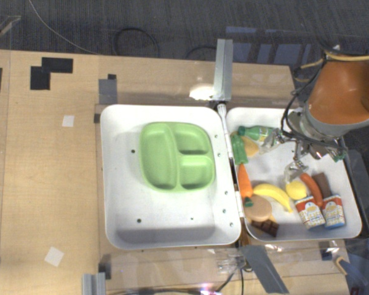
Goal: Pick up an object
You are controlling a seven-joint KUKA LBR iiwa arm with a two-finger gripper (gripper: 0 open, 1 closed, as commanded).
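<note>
The right bin (350,226) holds several toy foods. A green bottle (249,133) lies at its back left, with an orange carrot (244,181) along the left wall. A yellow banana (274,195) lies in the middle, next to a yellow lemon (297,189), a red sausage (312,188) and a brown bar (323,183). Two small cartons (320,212) stand at the front right. A round tan cookie (259,209) sits at the front left. My gripper (296,163) hangs just above the lemon and sausage, under the grey arm with its orange band (338,91).
The left bin (120,226) holds a green divided plate (175,155). A dark brown piece (269,228) lies at the right bin's front edge. A metal post (223,69) stands behind the bins where they meet. Cables hang beside the wrist.
</note>
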